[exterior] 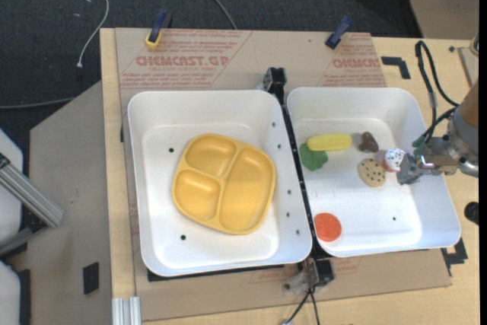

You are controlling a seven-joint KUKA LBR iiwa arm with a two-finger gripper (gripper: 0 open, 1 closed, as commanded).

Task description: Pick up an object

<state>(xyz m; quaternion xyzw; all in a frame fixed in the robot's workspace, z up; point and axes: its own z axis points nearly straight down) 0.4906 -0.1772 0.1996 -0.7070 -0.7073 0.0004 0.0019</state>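
We see the pickable items in the right bin (pixel 437 198): a white die with dots (pixel 394 158), a round speckled cookie (pixel 372 172), a small brown lump (pixel 369 141), a yellow corn-like piece (pixel 329 141) touching a green piece (pixel 313 157), and an orange disc (pixel 327 226) near the front-left corner. The gripper (pixel 415 166) sits at the bin's right side, just beside the die, nothing visibly between its tips; we cannot tell whether it's spread or closed. The left bin (pixel 148 240) holds a yellow divided plate (pixel 224 183).
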